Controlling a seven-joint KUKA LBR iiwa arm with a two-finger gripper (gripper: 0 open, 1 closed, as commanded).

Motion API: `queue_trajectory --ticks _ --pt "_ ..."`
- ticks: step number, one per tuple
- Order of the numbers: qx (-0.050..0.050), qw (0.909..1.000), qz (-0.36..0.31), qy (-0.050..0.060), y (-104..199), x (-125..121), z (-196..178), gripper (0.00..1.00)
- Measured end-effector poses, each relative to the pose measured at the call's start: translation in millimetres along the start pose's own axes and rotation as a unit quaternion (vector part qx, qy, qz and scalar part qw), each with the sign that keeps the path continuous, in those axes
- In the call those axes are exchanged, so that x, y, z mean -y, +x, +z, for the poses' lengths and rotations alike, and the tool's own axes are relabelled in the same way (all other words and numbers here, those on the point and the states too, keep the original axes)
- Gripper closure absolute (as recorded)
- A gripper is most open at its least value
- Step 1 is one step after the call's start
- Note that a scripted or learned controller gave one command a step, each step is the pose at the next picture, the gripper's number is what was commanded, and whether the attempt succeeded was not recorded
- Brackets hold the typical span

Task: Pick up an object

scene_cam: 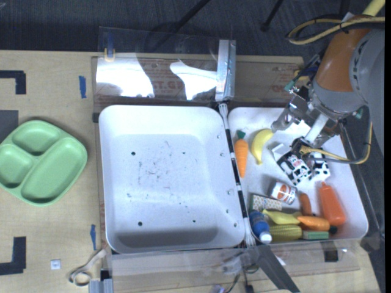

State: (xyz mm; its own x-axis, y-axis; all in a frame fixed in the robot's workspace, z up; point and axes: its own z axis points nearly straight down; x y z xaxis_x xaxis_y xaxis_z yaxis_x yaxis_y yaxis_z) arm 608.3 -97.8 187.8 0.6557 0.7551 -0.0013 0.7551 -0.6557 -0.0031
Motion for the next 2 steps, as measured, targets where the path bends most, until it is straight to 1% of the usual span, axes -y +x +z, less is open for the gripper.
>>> queue_trajectory --ticks 1,2 --pt "0.000 0.9970 0.078 0.001 -62 -22 12 0.00" --pt "0.000 0.9998 0.021 0.000 -88 41 96 0.00"
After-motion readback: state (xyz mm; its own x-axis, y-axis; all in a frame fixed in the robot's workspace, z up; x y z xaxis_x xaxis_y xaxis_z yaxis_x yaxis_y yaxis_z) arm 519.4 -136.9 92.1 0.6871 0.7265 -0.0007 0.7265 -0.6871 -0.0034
